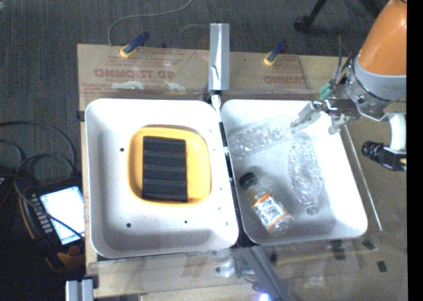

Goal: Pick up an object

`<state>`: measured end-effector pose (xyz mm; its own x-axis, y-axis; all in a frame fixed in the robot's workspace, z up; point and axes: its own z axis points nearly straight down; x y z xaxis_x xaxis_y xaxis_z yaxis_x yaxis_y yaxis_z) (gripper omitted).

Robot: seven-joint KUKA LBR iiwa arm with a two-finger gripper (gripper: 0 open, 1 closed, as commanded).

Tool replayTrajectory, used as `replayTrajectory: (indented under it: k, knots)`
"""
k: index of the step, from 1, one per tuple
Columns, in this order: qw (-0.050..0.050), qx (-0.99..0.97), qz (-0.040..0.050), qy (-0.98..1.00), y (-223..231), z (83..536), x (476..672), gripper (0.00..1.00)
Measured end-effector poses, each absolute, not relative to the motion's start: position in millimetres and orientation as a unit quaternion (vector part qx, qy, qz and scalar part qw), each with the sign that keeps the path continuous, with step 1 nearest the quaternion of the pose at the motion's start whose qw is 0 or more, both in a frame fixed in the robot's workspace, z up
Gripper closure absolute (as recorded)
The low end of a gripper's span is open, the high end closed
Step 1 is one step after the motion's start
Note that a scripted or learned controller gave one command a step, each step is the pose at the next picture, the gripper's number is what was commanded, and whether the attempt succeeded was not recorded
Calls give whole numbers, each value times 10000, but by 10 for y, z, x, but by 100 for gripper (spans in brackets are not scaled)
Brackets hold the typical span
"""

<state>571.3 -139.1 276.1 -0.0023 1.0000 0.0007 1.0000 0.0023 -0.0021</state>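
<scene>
Grey carpet surrounds the bench; we list two white bins. Left bin (106, 180): a yellow tray (170, 164) with black insert. Right bin (350, 217): small black-capped bottle (266, 204), long axis 11-to-5 o'clock, cap toward 11; two clear crumpled bottles (305, 174). Gripper (318, 116) at the bin's 1 o'clock corner, fingers apart, gripping nothing.

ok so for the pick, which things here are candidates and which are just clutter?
Candidates:
- small bottle with black cap, right bin
- clear plastic bottle, right bin
- crumpled clear bottle, right bin
- yellow tray with black insert, left bin
- gripper above the right bin

Clutter:
- blue-yellow clamps
- tablet on the floor
</scene>
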Motion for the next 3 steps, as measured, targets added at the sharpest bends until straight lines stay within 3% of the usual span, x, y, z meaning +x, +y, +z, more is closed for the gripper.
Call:
replayTrajectory:
  k: [1, 2, 3]
  knots:
    - [8, -7050, 15, -7092, -1980, 1766, 5859, 0]
    - [-3, -6722, -33, -7404, -2146, 986, 5764, 0]
    - [-108, -6263, -39, -7795, -1900, 940, 5405, 0]
